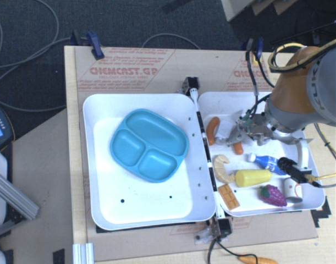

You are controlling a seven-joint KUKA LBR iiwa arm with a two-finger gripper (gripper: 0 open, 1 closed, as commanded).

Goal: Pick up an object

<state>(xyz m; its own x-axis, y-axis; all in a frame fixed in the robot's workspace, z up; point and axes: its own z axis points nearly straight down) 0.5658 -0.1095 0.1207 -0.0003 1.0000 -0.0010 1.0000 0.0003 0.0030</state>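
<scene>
The arm (308,87) runs off the frame's right edge, and its bulk covers the upper right part of the right bin (233,100). The claw (246,130) is too small and cluttered to read. At the frame's bottom edge an orange object (259,260) is cut off. A dark device (0,128) is cropped at the left edge.

arm (299,87): reaches in from the right, bent downward | tool (246,130): low, pointing left

A cardboard-topped bench (129,70) bears two white bins (96,147) (222,100) side by side.
</scene>
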